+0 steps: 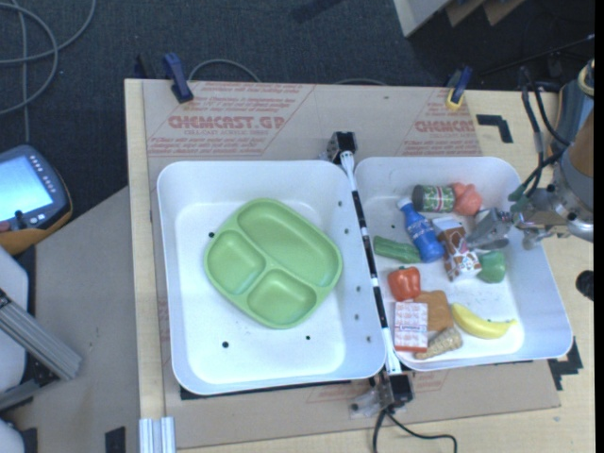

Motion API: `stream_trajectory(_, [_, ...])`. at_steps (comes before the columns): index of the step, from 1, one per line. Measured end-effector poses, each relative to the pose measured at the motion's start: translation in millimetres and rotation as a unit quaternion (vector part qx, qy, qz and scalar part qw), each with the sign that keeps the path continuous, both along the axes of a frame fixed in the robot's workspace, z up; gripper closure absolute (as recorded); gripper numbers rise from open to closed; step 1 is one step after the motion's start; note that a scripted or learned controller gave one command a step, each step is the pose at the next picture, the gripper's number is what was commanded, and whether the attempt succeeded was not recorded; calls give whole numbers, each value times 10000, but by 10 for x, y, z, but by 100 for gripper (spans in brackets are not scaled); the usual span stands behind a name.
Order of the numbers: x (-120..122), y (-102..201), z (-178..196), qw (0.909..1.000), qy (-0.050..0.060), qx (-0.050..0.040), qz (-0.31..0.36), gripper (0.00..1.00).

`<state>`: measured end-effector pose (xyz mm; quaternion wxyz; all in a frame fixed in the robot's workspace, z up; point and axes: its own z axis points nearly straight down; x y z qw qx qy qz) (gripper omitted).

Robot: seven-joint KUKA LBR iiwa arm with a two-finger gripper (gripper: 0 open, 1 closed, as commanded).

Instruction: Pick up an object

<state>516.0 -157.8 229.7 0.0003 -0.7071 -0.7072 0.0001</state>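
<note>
Gripper (491,226): I'm seeing it reaching in from the right over the right bin (543,333); I cannot tell how it is set, the metal blurs into the clutter below.
Nearest candidates: I'm judging the small snack packet (460,258) and the green round piece (492,267) as sitting just under and beside the tool.
Packet handling: I'm expecting it to be light, crinkly and slippery; I'd be pinching across its narrow width.
Green piece: probably rigid, light plastic, rounded, so prone to rolling out; I'd be closing across its middle.
Other options: the blue bottle (420,231) lying on its side, a red pepper (404,281), a banana (481,323), all looking stiff and light.
Left bin (189,347): I'm noting it is holding a green divided tray (274,262), wide and flat, awkward to grip.
</note>
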Motion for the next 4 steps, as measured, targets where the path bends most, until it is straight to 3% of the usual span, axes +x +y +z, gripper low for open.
stream_trajectory(1, [239, 316, -1219, 9999, -97, -26, 5, 0])
stream_trajectory(2, [824, 559, -1324, 9999, -120, -87, -6, 0])
stream_trajectory(3, [845, 542, -1168, 9998, -179, -93, -9, 100])
stream_trajectory(4, [983, 1162, -395, 10000, -55, 8, 39, 100])
